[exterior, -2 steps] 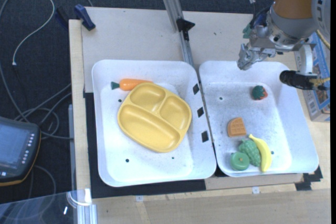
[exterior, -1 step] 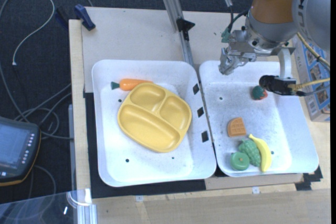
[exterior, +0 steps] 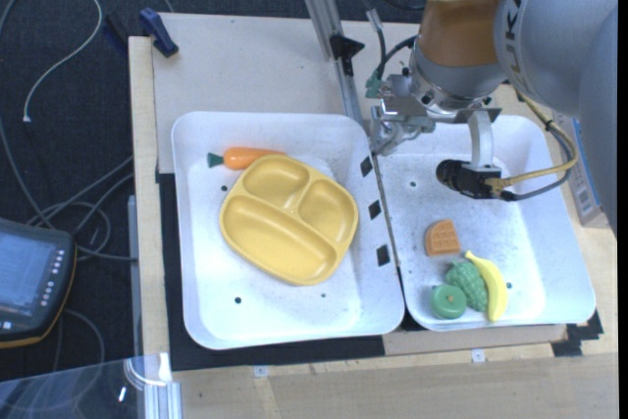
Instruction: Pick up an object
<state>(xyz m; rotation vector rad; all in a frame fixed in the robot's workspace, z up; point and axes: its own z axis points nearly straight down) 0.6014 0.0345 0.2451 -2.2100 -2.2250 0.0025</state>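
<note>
My arm [exterior: 549,5] reaches in from the rt. My gripper [exterior: 391,130] hangs over the far end of the seam btwn the two bins; can't tell if it's wide or narrow. Left bin [exterior: 201,289]: yellow divided plate [exterior: 288,217], toy carrot [exterior: 245,157] just beside its far edge. Right bin [exterior: 549,260], near end: banana [exterior: 491,285], green bumpy piece [exterior: 469,280] touching it, green round piece [exterior: 449,302], orange waffle square [exterior: 443,237] just beyond.
</note>
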